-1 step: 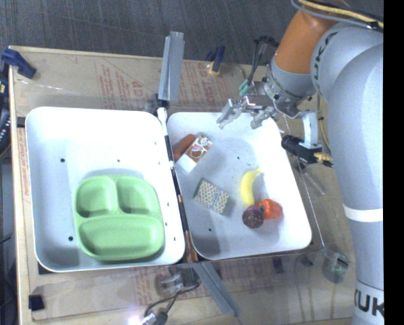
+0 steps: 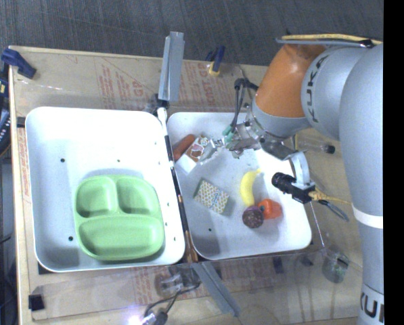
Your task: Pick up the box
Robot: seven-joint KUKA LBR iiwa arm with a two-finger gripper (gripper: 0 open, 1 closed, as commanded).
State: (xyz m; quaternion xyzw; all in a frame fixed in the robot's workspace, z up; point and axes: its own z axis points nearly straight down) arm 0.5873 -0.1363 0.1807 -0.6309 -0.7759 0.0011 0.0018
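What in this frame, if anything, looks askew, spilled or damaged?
Nothing looks spilled or broken. The patterned box lies flat but turned at an angle in the right bin, apart from the banana. The green divided tray sits alone in the left bin. The gripper hovers near the right bin's far edge.

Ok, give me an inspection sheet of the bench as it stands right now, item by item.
Surface: wooden bench bearing a left bin and a right bin, side by side.
Job's things: patterned box lying flat in the right bin, apart from the gripper.
Clutter: green divided tray in the left bin; banana, dark round fruit, orange item, brown item in the right bin.
Gripper: gripper above the right bin's far edge; state unclear.
Cables: thin cables by the wrist.
Surroundings: dark floor.
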